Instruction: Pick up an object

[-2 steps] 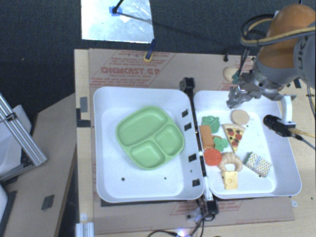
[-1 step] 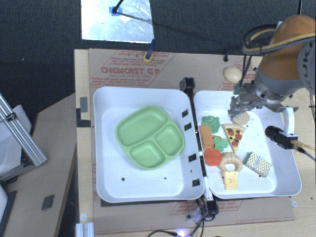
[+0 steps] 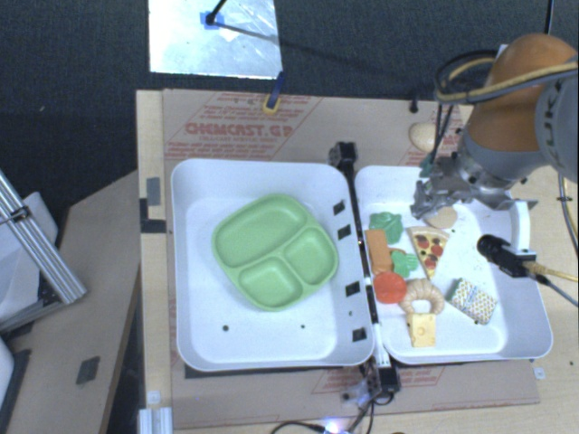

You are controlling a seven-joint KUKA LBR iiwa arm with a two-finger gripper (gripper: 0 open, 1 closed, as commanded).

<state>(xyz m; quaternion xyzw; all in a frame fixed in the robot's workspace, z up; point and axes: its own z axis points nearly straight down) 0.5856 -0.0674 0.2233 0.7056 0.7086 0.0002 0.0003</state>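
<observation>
My gripper hangs low over the far part of the right bin, the arm coming in from the right. Just below it lies a pale beige round piece, touching or nearly touching the gripper. Close by are a pizza slice, a green leafy toy, an orange stick and a small green piece. Nearer the front lie a red tomato, a tan ring-shaped pastry, a yellow cheese wedge and a patterned packet.
The left bin holds a green divided plate. A black-clipped divider runs between the bins. A beige oval thing rests on the bench behind the right bin. A foil sheet lies at the back.
</observation>
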